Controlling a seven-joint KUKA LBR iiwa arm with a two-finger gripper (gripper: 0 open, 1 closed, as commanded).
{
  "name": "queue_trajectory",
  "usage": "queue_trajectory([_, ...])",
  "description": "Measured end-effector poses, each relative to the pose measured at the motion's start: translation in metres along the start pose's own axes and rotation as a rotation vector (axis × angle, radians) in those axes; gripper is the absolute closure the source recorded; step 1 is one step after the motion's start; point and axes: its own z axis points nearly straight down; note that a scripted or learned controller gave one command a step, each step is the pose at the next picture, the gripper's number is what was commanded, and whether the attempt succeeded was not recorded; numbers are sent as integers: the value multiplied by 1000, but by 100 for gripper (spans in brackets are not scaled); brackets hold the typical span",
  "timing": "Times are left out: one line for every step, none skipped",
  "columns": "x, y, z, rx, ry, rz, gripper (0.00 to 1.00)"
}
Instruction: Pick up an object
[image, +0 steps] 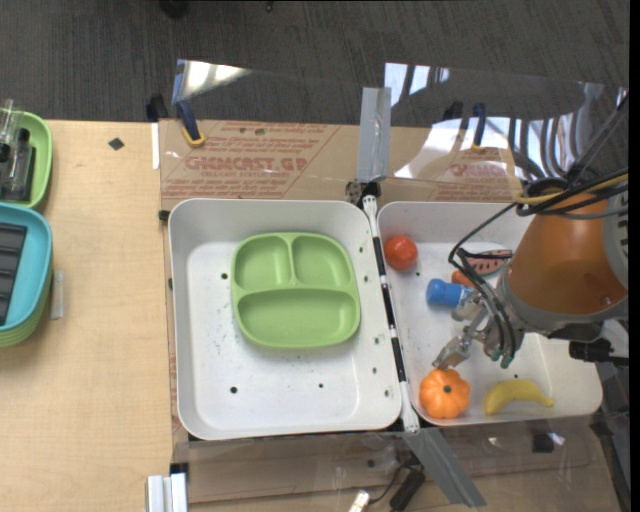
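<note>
While the shallow white left bin (200, 330), well left of the pincer (462, 345), holds a green three-compartment plastic plate (296, 290), the right bin (425, 225) holds that empty, slightly parted pincer just above a small orange pumpkin (444, 394), beside a yellow banana (517, 397), a blue cylinder (443, 293) and a red-orange ball (401, 252).

Two white bins (190, 320), one green plate (295, 290), one pumpkin (444, 394), one banana (517, 397), one red ball (401, 251), one blue cup (444, 293).
</note>
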Motion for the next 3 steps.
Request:
queue_trajectory([4,-2,10,11,51,-239,0])
queue_trajectory([7,-3,5,1,29,-485,0])
queue_trajectory([14,-8,11,-6,60,-860,0])
